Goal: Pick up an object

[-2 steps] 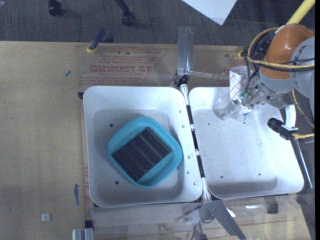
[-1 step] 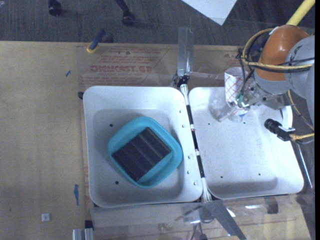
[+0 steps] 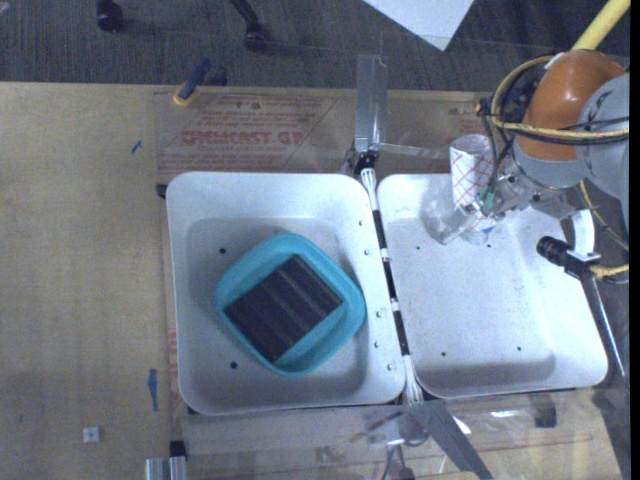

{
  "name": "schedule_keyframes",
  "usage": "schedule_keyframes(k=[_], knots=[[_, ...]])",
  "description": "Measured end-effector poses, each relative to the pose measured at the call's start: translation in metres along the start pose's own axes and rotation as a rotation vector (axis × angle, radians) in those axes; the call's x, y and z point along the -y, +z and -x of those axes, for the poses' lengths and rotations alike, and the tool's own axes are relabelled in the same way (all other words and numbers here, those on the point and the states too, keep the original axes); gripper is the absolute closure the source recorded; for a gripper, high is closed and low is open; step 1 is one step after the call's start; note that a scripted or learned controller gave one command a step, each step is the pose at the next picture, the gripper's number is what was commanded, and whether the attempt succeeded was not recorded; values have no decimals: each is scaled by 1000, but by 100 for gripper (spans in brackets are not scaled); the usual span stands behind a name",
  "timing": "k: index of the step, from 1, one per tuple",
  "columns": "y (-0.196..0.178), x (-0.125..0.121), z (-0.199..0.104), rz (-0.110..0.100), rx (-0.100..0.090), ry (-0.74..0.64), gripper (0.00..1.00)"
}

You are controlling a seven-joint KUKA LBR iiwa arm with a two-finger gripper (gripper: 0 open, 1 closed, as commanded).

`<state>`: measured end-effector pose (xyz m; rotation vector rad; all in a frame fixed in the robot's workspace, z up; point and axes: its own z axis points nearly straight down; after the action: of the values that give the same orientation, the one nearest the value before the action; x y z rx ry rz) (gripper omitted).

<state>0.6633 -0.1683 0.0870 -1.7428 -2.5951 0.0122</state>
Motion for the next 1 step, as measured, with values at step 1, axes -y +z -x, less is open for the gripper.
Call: schedule_keyframes(k=[1], knots=[[0, 0, 0, 0, 0, 0, 0]])
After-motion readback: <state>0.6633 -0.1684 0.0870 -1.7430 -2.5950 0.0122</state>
